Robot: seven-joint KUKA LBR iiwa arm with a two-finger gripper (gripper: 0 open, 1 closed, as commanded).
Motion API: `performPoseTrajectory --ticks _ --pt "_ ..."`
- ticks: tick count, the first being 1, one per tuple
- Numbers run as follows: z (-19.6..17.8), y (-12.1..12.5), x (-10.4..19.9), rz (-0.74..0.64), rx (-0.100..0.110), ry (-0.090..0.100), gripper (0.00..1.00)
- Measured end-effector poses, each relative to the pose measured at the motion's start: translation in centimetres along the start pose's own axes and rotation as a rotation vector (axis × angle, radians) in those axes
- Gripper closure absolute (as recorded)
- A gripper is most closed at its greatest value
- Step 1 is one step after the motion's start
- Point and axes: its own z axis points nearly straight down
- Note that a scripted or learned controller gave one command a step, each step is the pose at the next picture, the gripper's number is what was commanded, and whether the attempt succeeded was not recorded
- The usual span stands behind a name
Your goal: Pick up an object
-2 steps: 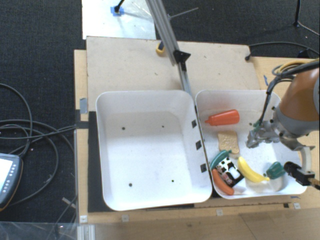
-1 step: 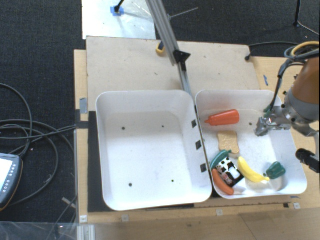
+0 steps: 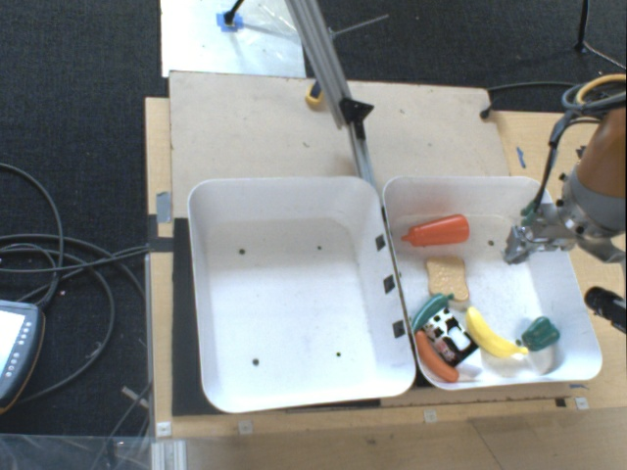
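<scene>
Grey metal two-finger gripper point(image 3: 516, 248) over right white bin point(image 3: 573, 292), nothing visibly held, grip state unclear, orange plastic bottle point(image 3: 437, 231) to its left, yellow banana point(image 3: 493, 336) near front.

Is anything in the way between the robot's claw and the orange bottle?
Nothing visible. The gripper sits over the right bin, and the orange bottle lies to its left in the same bin. Only bare white floor lies between them. The toast lies nearer the camera, off that line.
</scene>
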Motion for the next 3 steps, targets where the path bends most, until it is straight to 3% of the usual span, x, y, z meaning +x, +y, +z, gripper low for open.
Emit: performPoseTrajectory --ticks 2,3 --pt "-1.3 1.4 10.2 -0.007 0.000 0.003 1.00" --pt "-2.1 0.8 16.0 -0.008 0.001 0.004 1.00"
